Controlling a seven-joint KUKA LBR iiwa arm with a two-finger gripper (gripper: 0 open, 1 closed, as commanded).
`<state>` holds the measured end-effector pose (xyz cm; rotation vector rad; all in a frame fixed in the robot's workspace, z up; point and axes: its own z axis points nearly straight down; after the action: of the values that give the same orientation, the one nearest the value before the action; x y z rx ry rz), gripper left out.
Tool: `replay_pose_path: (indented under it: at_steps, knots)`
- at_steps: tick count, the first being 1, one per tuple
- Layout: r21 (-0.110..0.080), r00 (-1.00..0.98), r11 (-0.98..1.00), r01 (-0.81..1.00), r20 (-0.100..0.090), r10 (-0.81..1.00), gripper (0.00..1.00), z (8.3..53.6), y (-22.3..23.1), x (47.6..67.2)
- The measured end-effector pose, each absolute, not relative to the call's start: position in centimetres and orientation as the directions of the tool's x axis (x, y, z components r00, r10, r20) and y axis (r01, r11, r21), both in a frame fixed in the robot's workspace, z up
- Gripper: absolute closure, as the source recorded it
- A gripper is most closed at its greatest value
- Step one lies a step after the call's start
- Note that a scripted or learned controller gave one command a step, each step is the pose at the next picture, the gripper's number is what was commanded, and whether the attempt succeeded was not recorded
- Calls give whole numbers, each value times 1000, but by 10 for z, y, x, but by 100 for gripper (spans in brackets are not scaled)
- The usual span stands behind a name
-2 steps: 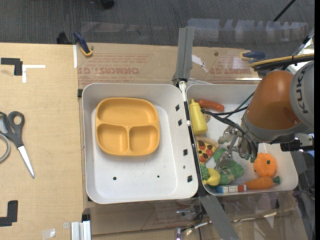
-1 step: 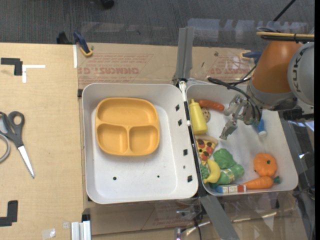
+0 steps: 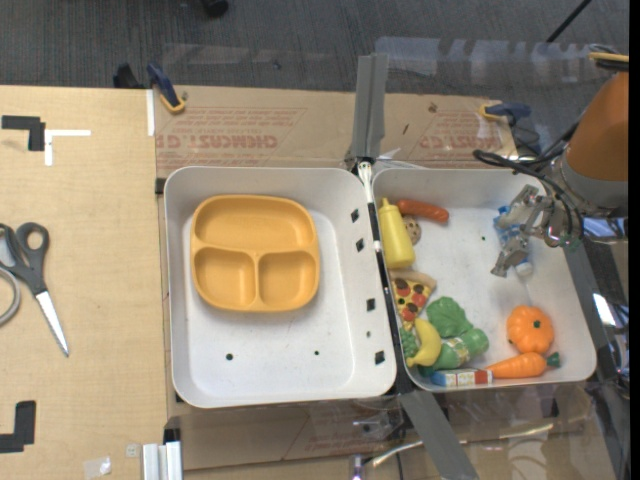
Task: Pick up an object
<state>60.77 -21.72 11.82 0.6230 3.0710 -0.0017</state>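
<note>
Camera view from above: the gripper (image 3: 517,240) hangs over the right bin (image 3: 478,280), fingers spread apart and holding nothing, so the pick has not begun. Toy food lies below it: a pumpkin (image 3: 530,328), carrot (image 3: 519,366), broccoli (image 3: 448,319), mustard bottle (image 3: 395,232) and sausage (image 3: 423,210). A yellow divided plate (image 3: 256,252) sits in the left bin (image 3: 270,358). Scissors (image 3: 36,275) rest on the wooden bench (image 3: 80,208).
</note>
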Motion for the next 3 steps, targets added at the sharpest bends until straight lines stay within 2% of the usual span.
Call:
replay_pose_path:
  at_steps: [1, 2, 3]
  knots:
    - [2, -859, 859, 512, -5, 513, 0, 94, -174, 616]
    - [0, -815, 815, 579, -1, 579, 0, 92, -171, 531]
    - [1, -869, 869, 494, -5, 494, 0, 93, -222, 554]
